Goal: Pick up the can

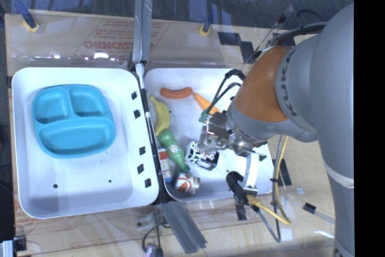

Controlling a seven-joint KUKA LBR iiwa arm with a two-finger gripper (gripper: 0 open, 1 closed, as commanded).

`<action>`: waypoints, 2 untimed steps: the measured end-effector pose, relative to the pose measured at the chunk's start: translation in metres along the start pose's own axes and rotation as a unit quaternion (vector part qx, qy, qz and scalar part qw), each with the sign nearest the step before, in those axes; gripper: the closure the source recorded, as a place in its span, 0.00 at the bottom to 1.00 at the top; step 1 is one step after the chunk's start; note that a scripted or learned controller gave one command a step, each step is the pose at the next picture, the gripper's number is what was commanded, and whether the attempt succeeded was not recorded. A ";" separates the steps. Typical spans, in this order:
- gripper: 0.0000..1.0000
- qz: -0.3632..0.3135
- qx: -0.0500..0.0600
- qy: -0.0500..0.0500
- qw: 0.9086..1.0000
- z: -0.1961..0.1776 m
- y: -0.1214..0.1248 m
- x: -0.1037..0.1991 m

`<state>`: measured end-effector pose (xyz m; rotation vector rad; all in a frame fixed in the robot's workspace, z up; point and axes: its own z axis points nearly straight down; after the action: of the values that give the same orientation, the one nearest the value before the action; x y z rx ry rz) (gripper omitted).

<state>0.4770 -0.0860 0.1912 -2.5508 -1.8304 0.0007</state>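
Note:
The can [186, 185], small with an orange, white and blue label, lies on its side in the front left corner of the right bin [180, 78]. My gripper [203, 155] hangs low over the middle of that bin, just up and to the right of the can and apart from it. The grey arm with its orange band [264, 93] reaches in from the right and hides the bin's right half. I see nothing held in the gripper.
A green bottle [173, 152] lies between gripper and can, with a yellow banana [160, 117] behind it. An orange sausage [176, 92] and a carrot [204, 102] sit at the back. A red-and-white packet [163, 164] lies by the divider. The left bin holds a blue sectioned tray [73, 119].

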 end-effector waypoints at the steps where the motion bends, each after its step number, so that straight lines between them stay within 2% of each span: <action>1: 1.00 -0.120 0.002 0.000 0.993 0.001 -0.007 0.018; 2: 1.00 -0.276 0.002 0.000 0.961 0.001 -0.009 0.027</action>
<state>0.4766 -0.0576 0.1906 -1.9456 -2.4608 0.0033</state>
